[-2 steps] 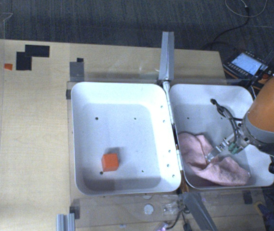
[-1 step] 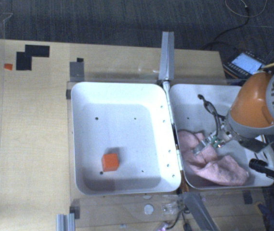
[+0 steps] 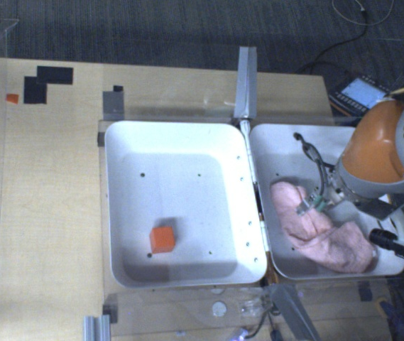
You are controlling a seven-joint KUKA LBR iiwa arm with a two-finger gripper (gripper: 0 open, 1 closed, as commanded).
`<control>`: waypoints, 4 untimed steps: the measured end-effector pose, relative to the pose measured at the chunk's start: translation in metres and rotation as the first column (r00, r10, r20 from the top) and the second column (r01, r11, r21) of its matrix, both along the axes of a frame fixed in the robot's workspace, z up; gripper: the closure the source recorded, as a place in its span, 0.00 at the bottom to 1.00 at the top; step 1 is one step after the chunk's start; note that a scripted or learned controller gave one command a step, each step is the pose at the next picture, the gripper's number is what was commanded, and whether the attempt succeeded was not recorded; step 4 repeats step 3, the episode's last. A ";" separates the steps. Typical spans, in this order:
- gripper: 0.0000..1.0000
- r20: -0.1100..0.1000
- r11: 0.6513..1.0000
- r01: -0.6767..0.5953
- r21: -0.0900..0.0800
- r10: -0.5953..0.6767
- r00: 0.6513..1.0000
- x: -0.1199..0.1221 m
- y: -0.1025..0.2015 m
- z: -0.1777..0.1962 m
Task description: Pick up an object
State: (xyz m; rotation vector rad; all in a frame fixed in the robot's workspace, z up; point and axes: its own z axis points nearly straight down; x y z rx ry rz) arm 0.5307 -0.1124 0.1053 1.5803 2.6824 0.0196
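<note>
1. The worktop point(image 3: 45, 212) carries two shallow white bins side by side: the left bin point(image 3: 116, 204) and the right bin point(image 3: 262, 190).
2. The arm point(image 3: 379, 148), grey with an orange band, reaches in from the right and hangs over the right bin.
3. Its tool point(image 3: 314, 203) is down at the pink cloth point(image 3: 319, 231), a soft crumpled piece lying across the near half of the right bin, from its middle toward the near right corner.
4. The tool's tip sits at the cloth's upper middle part, touching it or just above it; I cannot tell whether the tool is open or closed, since the tip is small and dark against the fabric.
5. A small orange block point(image 3: 162, 239) lies alone in the left bin, toward its near side, well apart from the tool.
6. Progress, as a judgement: the approach looks done, with the cloth the likely target. No object is seen lifted; the cloth lies flat on the bin floor.
7. Left to do: secure a grip on a fold of the cloth and raise it clear of the bin.
</note>
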 end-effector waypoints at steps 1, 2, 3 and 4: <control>0.00 0.000 1.000 0.000 0.000 0.000 1.000 0.000 0.000 0.000; 0.00 -0.009 1.000 0.000 -0.001 0.000 1.000 -0.022 0.016 -0.014; 1.00 0.004 1.000 -0.002 -0.002 0.002 1.000 -0.017 0.016 0.000; 1.00 0.004 1.000 -0.002 -0.002 0.002 1.000 -0.017 0.016 0.000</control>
